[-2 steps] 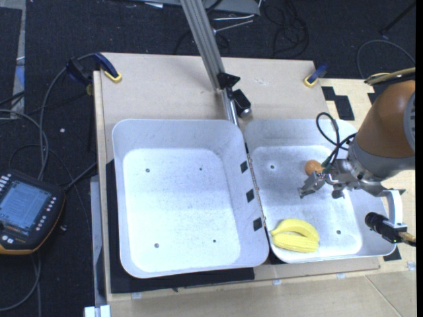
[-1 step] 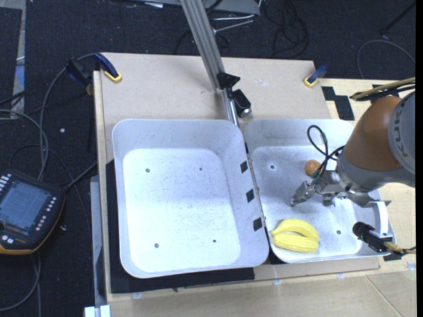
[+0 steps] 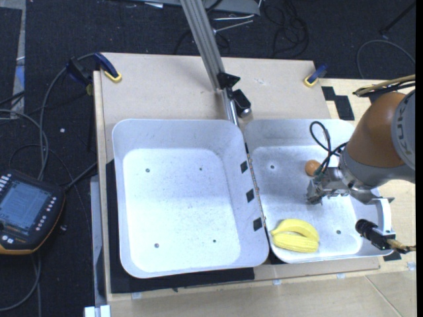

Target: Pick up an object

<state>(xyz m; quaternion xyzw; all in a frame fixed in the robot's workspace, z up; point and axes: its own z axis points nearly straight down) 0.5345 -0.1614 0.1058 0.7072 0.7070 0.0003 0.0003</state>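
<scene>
A yellow banana-shaped object lies at the near edge of the right bin. A small orange ball sits further back in that bin, just left of the arm. My gripper hangs low over the right bin's floor, between the ball and the yellow object, closer to the ball. The wrist hides its fingers from above, and I see nothing held between them.
The left bin lies beside the right one, with black clips along the shared wall. A slanted metal post rises from the bench behind the bins. The arm's orange band covers the right bin's far right side.
</scene>
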